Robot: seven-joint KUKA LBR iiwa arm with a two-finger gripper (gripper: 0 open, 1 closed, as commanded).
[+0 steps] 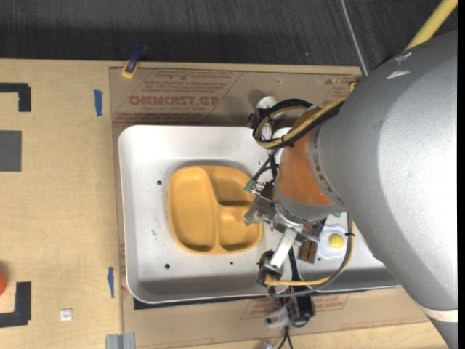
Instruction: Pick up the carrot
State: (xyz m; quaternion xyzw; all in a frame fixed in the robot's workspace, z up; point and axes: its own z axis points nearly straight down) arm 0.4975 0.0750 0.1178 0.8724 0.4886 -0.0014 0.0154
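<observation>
My gripper [256, 211] hangs low over the right edge of a yellow divided plate [196, 209], which lies in the white bin [142, 195]. The big grey arm with its orange band [301, 180] reaches in from the right and covers the right part of the bin and whatever lies under it. A small yellow and white object [335, 241] peeks out just under the wrist, at the bin's right side. I cannot make out what it is.
Cables [280, 115] loop around the wrist, and more hang down past the bin's front rim [290, 307]. The bin rests on a brown cardboard sheet [174, 97] on the bench. A small red-orange thing [2, 283] sits at the far left edge.
</observation>
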